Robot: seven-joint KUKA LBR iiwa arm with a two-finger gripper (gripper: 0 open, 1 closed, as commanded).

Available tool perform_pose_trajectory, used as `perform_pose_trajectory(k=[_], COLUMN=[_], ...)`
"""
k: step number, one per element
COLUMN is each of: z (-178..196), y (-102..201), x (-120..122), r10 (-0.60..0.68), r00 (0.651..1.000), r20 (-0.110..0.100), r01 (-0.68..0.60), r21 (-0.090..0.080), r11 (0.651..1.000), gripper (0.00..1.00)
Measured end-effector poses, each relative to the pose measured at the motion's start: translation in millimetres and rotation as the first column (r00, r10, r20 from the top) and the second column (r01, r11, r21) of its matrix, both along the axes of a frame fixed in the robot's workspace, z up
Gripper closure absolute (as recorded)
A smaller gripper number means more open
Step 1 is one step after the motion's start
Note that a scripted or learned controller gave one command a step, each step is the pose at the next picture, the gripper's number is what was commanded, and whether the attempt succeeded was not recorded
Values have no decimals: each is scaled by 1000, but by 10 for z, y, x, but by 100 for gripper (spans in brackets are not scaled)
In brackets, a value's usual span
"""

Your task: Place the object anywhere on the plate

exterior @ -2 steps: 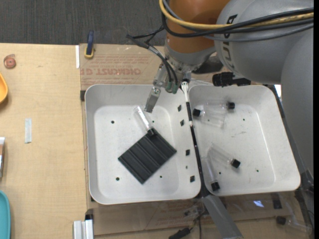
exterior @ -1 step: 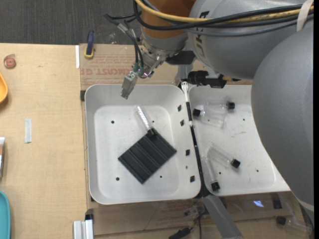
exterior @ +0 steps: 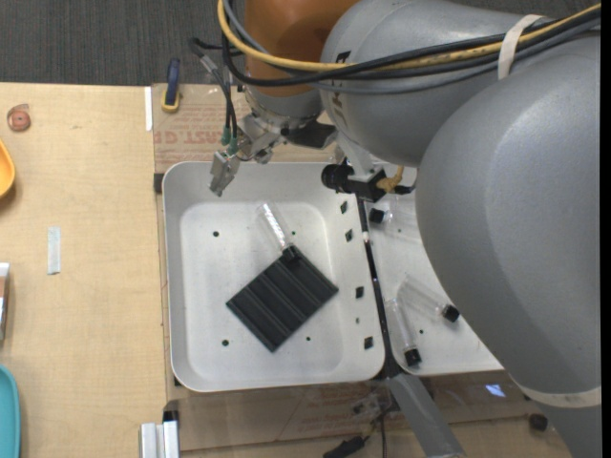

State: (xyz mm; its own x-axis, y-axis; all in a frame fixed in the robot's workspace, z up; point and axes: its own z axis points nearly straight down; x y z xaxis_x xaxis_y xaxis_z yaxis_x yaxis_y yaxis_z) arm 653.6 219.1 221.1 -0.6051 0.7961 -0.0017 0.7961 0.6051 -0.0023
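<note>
A black ribbed square plate [exterior: 283, 299] lies flat in the left bin [exterior: 191, 351], turned like a diamond. A short silvery stick [exterior: 272, 223] lies on the bin floor beyond the plate's upper corner, its dark end touching or nearly touching that corner. My gripper [exterior: 221, 175] hangs over the back left corner of the left bin, up and to the left of the stick and apart from it. Nothing shows in it. The grey arm with its orange band [exterior: 286, 17] reaches in from the right above the bins.
The right bin [exterior: 449, 356] holds clear tubes with black caps [exterior: 409, 330], and the arm covers much of it. The wooden bench [exterior: 86, 179] at left carries a small grey strip [exterior: 53, 251]. A blue clamp [exterior: 173, 79] sits behind the left bin.
</note>
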Motion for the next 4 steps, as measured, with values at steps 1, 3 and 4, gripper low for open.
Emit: perform_pose_trajectory(k=[1, 3, 4], z=[-590, 249, 521], y=[-12, 81, 83], x=[51, 51, 55], r10=[-250, -829, -961], r00=[968, 560, 276], r20=[0, 2, 3], r01=[250, 829, 961], r21=[-1, -3, -1], r11=[968, 560, 276], gripper=[0, 0, 0])
